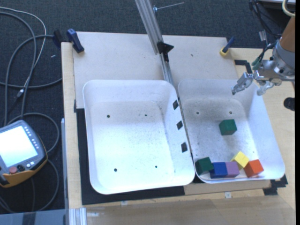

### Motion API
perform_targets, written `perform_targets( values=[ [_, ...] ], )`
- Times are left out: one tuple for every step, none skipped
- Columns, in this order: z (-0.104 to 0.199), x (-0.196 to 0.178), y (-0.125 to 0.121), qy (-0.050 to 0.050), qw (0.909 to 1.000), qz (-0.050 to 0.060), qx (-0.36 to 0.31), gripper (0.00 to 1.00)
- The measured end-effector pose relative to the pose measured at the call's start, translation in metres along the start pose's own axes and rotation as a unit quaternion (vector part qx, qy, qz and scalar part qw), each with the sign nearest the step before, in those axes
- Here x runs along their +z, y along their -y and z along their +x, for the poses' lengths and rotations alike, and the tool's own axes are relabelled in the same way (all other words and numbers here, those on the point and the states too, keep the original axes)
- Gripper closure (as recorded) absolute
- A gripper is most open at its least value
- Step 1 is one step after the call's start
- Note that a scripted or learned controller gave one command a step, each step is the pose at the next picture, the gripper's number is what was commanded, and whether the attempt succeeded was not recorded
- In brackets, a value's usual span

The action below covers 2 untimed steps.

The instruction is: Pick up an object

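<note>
My gripper (251,85) hangs over the far right part of the right bin (268,121), open, with nothing between its fingers. A dark green cube (228,126) lies alone in the middle of that bin, below and left of the gripper. Along the bin's near edge sits a row of blocks: a green cube (204,165), a blue one (218,169), a purple one (232,168), a yellow one (241,159) and an orange one (253,168).
The left bin (93,97) stands beside the right one. A slanted metal rail (149,20) runs down between the bins. Blue (75,40) and yellow (226,47) clamps sit at the board's far corners. A teach pendant (18,151) lies off the bench at left.
</note>
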State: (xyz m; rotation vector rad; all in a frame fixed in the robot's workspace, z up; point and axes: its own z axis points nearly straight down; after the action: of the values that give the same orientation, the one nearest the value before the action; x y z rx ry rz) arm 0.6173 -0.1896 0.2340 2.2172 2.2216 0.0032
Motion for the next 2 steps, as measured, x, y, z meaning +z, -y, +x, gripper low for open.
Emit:
perform_targets(
  values=[
    [-0.014,0.139,-0.002,-0.002,1.0000,0.007,0.001,0.00],
    [0.027,0.134,0.027,-0.002,1.0000,0.004,-0.001,0.00]
  ],
)
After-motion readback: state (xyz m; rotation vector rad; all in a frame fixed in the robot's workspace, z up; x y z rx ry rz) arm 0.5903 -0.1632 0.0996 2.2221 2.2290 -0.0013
